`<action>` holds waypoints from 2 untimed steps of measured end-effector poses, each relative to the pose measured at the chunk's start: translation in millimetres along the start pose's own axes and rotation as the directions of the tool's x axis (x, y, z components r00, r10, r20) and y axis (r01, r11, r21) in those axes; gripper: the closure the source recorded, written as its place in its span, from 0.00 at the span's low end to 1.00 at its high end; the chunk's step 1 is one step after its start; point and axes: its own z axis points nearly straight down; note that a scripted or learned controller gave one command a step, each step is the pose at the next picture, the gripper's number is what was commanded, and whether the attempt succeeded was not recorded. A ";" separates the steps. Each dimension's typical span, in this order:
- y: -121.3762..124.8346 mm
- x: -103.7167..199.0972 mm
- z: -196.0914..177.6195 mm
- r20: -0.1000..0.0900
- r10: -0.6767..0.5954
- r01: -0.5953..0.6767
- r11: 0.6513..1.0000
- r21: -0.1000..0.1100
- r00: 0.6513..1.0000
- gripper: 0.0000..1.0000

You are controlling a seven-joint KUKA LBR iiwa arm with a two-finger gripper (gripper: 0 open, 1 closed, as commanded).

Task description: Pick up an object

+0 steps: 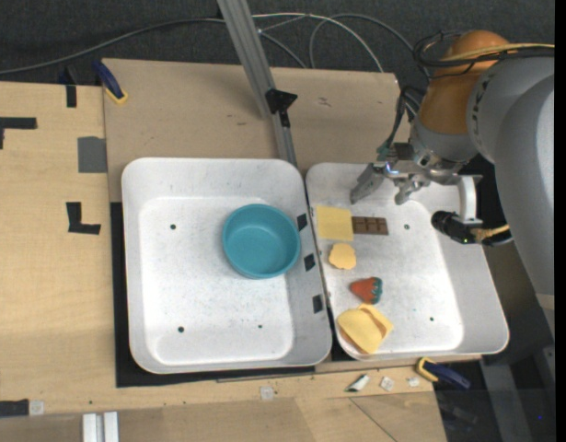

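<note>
- The gripper [386, 190] hangs over the far part of the right bin [448, 288], its two fingers spread apart with nothing between them.
- The arm [503, 109] comes in from the right, grey, with an orange band above the wrist.
- Just in front of the gripper, on the right bin's floor, a pale yellow square block [334, 223] lies flat, and a brown chocolate bar [369, 226] lies beside it, touching or nearly touching its right edge.
- Nearer the camera in the same bin sit a small yellow round piece [343, 258], then a red and green strawberry-like piece [366, 289], then a larger yellow wedge [363, 328] close to the near rim.
- None of these things touches the gripper.
- The left bin [163, 284] holds a blue bowl [260, 239], upright, toward its right side.
- Both bins rest side by side on the wooden surface [43, 274], their inner rims touching.
- A grey metal bar [255, 63] slants down toward the gap between the bins.
</note>
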 end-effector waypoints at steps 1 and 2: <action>0.2 0.7 48.1 0.002 0.000 0.000 1.000 -0.006 1.000 0.00; 0.3 1.5 36.4 0.002 -0.001 0.001 1.000 -0.005 1.000 1.00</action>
